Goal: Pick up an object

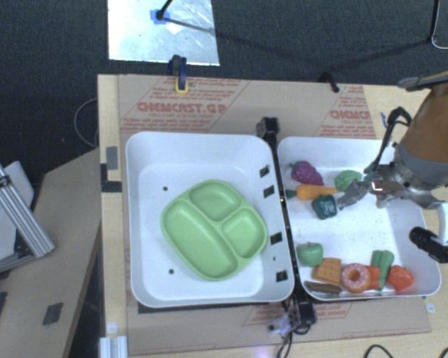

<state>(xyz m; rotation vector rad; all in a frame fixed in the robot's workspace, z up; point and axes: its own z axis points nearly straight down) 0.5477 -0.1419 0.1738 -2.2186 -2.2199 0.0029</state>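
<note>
Currently, the gripper (352, 192) is in the right bin (411, 233), its fingers slightly parted with nothing visibly between them. Just left of the fingertips lies a small dark green toy (325, 206), blocky and rounded, with no clear long axis. An orange carrot (312, 192) touches its far side, lying left-right.

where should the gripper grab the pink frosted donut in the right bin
Probably from straight above, fingers across the ring of the pink frosted toy donut, closing toward and away from the bin's front wall. It lies flat, with a tan waffle-like piece and green toy crowding its left and right sides.
</note>
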